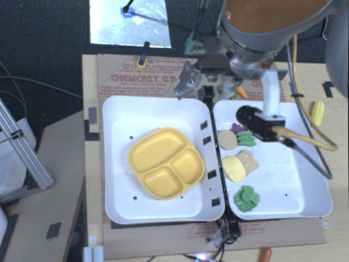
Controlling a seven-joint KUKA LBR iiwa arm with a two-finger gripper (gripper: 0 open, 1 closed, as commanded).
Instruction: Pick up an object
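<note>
The right bin holds several small toy foods. A tan round piece lies beside a green ridged piece and a purple piece. Below them a yellow lump touches a tan slice, and a green leafy piece lies near the front wall. My gripper hangs above the back rim where the two bins meet, apart from all these items, with nothing seen in it. The arm's grey and orange body covers the back of the right bin.
The left bin holds a yellow divided plate. A black unit on a white bracket hangs over the right bin's back, trailing a yellow cable. An orange piece and a yellow corn piece lie outside the bins.
</note>
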